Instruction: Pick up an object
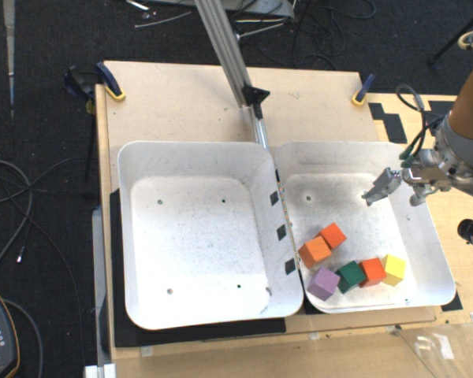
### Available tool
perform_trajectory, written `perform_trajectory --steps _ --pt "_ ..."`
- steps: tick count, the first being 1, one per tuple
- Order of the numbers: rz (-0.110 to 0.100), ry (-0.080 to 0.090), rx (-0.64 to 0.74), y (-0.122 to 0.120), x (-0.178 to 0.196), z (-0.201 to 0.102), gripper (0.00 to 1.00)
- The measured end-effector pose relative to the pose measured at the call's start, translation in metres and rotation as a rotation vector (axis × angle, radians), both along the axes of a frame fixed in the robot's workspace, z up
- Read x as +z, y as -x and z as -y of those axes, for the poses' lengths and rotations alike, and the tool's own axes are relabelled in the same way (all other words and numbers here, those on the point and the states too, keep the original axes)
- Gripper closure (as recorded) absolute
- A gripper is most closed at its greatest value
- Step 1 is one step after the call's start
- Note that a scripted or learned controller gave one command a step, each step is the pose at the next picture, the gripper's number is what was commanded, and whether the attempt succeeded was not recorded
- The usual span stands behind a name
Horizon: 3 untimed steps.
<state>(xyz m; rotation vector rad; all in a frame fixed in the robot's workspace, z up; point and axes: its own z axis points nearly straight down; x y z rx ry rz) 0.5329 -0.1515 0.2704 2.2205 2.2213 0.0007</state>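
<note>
Nearest the camera, along the front wall of the right bin (426, 299), sit 4 blocks in a loose row: a purple cube (324, 283), a green cube (350, 276), a red cube (372, 271) and a yellow cube (394, 268). The green and red touch; the purple sits just beside the green. Behind them 2 orange cubes (322, 243) lie pressed together, near the bin's left wall.

Farther back, the hand (397, 183) hangs over bare bin floor, well apart from every block and gripping nothing — whether its fingers stand apart I cannot tell.

The left bin (134, 211) and the desk (189, 101) lie beyond.

The likely trouble is crowding: closing on a touching block could catch its neighbour or push both aside — the yellow cube looks the freest.
</note>
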Motion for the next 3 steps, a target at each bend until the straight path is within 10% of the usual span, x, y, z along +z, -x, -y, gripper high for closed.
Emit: perform_trajectory --steps 2,3 --pt "0.002 0.0 0.001 0.003 -0.158 -0.036 0.0" --pt "0.001 0.0 0.0 0.003 -0.15 -0.037 1.0"
